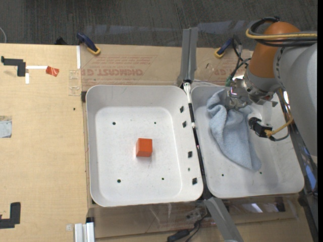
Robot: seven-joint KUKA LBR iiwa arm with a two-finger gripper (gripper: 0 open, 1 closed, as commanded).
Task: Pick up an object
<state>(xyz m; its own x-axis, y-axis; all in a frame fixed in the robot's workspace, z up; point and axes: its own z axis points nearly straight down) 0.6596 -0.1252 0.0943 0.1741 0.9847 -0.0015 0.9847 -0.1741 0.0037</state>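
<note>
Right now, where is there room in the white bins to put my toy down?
The left bin has lots of bare floor all around the orange block. The right bin is crowded: the blue cloth and the gripper fill its top and middle. Bare floor shows along its bottom and lower left.

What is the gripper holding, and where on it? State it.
Cannot be told: the gripper sits at the top edge of the blue cloth in the right bin.
</note>
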